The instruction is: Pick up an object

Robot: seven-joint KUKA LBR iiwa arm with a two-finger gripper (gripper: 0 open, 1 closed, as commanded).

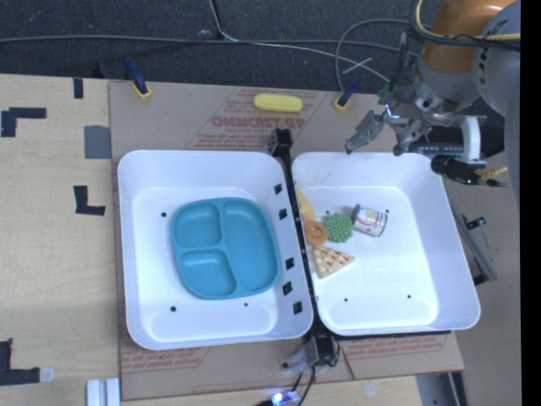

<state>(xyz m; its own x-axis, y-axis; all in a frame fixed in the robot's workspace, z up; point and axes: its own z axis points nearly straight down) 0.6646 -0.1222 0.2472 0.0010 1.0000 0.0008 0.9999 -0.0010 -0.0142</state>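
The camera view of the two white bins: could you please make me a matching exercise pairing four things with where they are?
Things:
1. blue divided plastic plate
2. small silver metal can
3. yellow oblong object
4. two-finger gripper

Places:
A. on the cardboard behind the bins
B. left bin
C. above the right bin's far rim
D. right bin

Pairs: 1-B, 2-D, 3-A, 4-C

A blue divided plate (226,248) in a white bin (144,176); green toy (339,226), orange ring (316,233), tan waffle (331,261) in its white neighbour (439,252).
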